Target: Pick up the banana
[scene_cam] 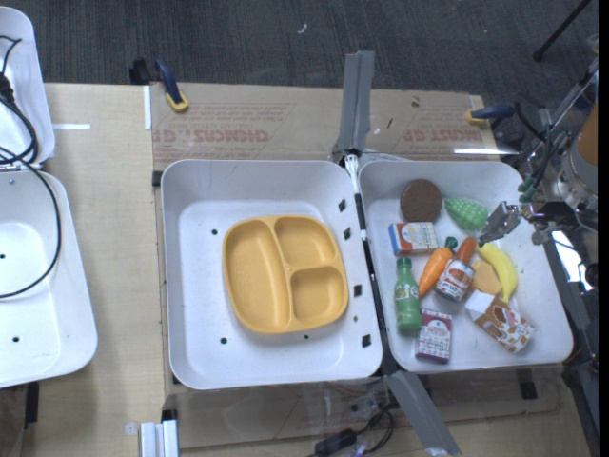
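- I see a dark grey carpet floor (285, 17) along the top.
- The tabletop (105, 131) is pale wood, with printed brown cardboard (257, 127) under the bins.
- A blue-and-yellow clamp (169, 86) grips the cardboard's far left corner; another clamp (490, 113) sits far right.
- A white fixture (38, 284) with a black cable (29, 150) stands at left.

The left bin (181, 255) holds a yellow three-compartment plate (285, 272). The right bin (561, 336) is crowded: a banana (500, 269) lies toward its right side, beside a small jar (457, 280), a carrot (436, 268) and a green bottle (407, 295). The gripper (499, 224) hovers just above the banana's upper end, near a green knobbly fruit (465, 212) and a brown round cookie (421, 201).
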Robot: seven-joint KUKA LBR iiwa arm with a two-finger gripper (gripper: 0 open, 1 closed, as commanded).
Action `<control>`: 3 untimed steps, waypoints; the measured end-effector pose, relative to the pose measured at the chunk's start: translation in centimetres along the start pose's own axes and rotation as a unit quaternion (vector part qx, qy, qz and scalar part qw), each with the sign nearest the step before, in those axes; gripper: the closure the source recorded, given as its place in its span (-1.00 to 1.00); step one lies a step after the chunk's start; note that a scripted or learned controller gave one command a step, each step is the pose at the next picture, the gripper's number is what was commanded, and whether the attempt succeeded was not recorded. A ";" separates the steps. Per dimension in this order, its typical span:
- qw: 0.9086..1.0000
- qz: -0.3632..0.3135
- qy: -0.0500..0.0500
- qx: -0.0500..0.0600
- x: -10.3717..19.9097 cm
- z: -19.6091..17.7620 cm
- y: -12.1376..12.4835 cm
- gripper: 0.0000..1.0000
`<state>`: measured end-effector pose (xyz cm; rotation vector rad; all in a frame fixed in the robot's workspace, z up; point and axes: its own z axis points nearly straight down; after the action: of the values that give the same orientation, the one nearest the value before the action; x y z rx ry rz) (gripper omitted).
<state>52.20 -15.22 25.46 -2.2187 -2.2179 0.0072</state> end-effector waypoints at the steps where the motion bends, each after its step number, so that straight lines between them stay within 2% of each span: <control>1: 0.997 0.075 0.000 -0.001 -1.9 -1.4 1.7 -1.00; 2: 0.999 0.032 0.001 0.000 -6.0 11.5 3.4 -1.00; 3: 0.999 0.035 0.001 -0.008 -5.0 15.8 2.6 -1.00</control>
<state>54.67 -20.22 9.67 -2.3030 -2.1455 -0.0119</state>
